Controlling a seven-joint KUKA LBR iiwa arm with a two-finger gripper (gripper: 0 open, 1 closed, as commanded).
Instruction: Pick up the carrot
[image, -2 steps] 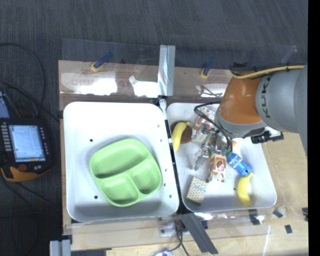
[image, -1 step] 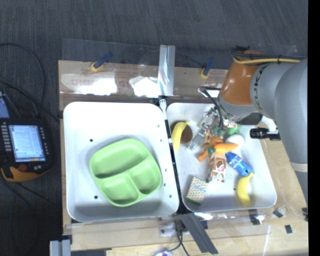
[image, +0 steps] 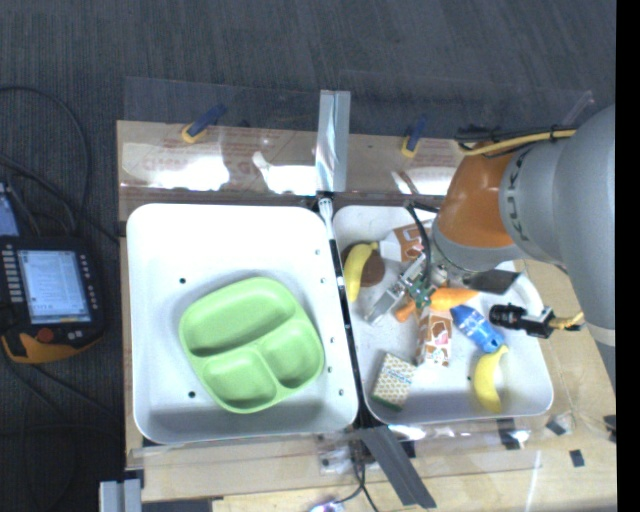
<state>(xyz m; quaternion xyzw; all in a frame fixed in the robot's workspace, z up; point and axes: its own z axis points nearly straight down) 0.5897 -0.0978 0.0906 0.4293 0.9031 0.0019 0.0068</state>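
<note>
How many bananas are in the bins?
2: one banana at the right bin's upper left by the divider, another banana near its lower right corner. The arm could hide more.

A robotics lab: a wooden bench (image: 150, 150) stands on dark carpet (image: 60, 60), two white bins (image: 150, 400) clipped on it, a teach pendant (image: 50, 290) with trailing cables lying left, clear shields taped along the far edge.

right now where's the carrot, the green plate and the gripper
carrot (image: 447, 297), camera view, on its orange body in the right bin.
green plate (image: 252, 343), camera view, on the ridge between its compartments, left bin.
gripper (image: 412, 291), camera view, midway between its fingertips, at the carrot's left end.
</note>
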